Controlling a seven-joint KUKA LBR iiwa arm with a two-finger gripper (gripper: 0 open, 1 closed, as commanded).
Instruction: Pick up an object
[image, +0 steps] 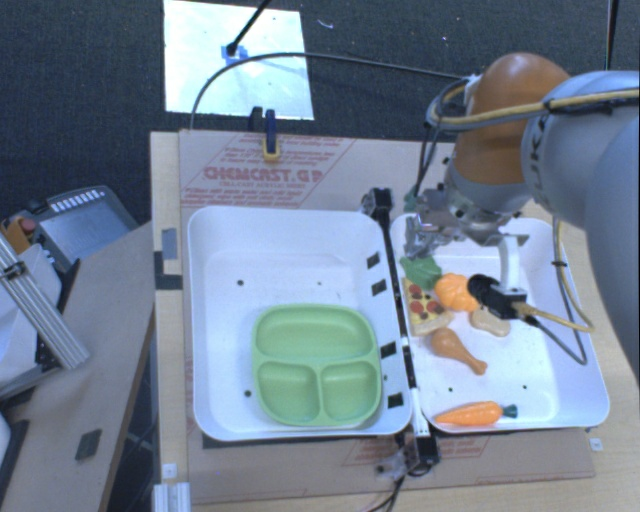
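Note:
My gripper hangs over the back left part of the right bin, just above a green leafy toy. Whether it touches the leaf I cannot tell. Close in front of the leaf lie a pizza slice and a round orange toy. A tan flat piece rests right of them. Nearer the front are a chicken drumstick and a carrot.
The left bin holds a green divided plate at its front right. A black-clipped divider separates the two bins. The arm's grey body and orange band loom over the back right of the right bin.

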